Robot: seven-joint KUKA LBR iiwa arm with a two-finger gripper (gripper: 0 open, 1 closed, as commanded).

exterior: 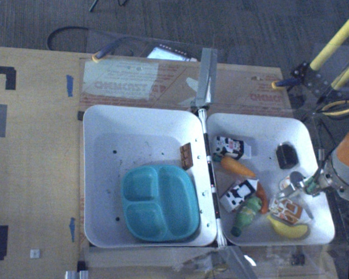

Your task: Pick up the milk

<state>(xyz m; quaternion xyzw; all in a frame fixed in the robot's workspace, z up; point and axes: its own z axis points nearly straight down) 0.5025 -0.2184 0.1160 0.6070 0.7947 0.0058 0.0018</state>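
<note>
I am at the reach step, nothing held. My arm [343, 165] enters over the right bin's [263, 124] right edge, wrist low. My gripper [305, 183] hovers near that bin's right wall; how it is set I cannot tell. The milk [238, 195], cow-patterned, lies near the bin's left wall, so I judge I must travel left across it.

Faint reddish lettering, mirrored and too blurred to read, on the clear sheet [126, 81] behind the left bin [97, 161]. Cow-patch print, no legible words, on the two milk cartons [229, 147] [239, 195]. Nothing else readable.
</note>
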